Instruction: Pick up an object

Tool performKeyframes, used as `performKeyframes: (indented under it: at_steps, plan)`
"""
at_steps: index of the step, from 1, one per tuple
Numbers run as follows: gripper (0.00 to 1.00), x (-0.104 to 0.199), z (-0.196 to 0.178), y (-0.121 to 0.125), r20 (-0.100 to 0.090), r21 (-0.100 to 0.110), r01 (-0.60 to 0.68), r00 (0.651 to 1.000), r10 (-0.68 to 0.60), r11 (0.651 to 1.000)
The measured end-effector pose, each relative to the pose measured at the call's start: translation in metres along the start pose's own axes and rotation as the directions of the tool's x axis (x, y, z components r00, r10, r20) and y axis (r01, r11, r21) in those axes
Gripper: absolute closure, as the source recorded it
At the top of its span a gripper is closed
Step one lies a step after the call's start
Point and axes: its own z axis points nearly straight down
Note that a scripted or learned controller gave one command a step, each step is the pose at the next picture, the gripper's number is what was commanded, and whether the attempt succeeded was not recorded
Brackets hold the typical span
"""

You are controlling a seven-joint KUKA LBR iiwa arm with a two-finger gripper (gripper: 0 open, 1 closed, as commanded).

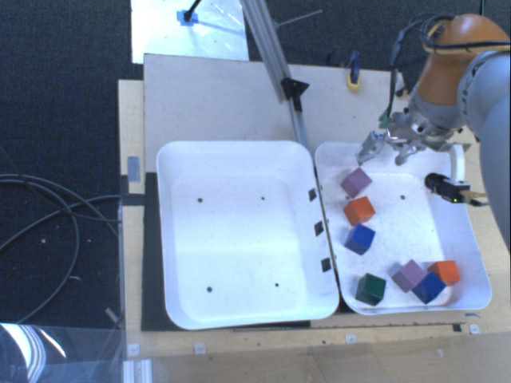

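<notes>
Where gripper point(386, 148) hovers: purple cube point(356, 182); matte, tilted.

The arm point(471, 70) is cut off by the frame's right edge, so little past the orange band shows. At lower right, the orange cube point(445, 272) sits partly behind the blue cube point(428, 287) — their contact is unclear. Cables point(40, 222) run off the left edge — and a clear sheet point(56, 349) leaves the bottom left corner

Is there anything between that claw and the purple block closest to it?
Nothing visible. The gripper hangs over the right bin's far end, fingers spread, and the nearest purple block lies just below and left of it with bare white floor between them.
</notes>
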Motion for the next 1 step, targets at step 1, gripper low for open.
performKeyframes:
  at_steps: [1]
  plan:
    - [0.00, 0.0100, 0.0606, -0.0091, -0.003, 0.001, 0.002, 1.000, -0.002, 1.000]
